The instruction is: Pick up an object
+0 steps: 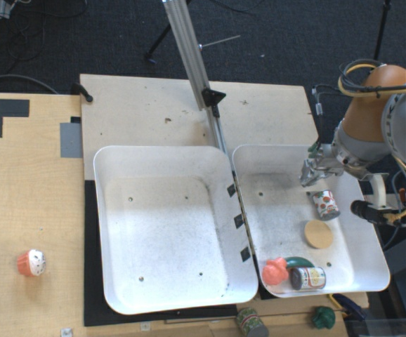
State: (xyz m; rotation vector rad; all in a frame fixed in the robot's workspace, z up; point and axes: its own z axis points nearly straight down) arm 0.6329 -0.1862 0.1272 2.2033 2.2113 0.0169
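My gripper hangs over the upper right part of the right bin, reaching in from the right. Just below and to the right of it, a small can with a red and white pattern lies on the bin floor, close to the gripper tip. Nearer the front lies a tan round disc. Along the front wall sit a pink soft object, a green item and a dark jar with a yellow label.
The left bin adjoins the right one along a clipped divider. A slanted aluminium bar rises behind the bins. An orange and white toy lies on the wooden table at left. A green object and a can sit below the bins.
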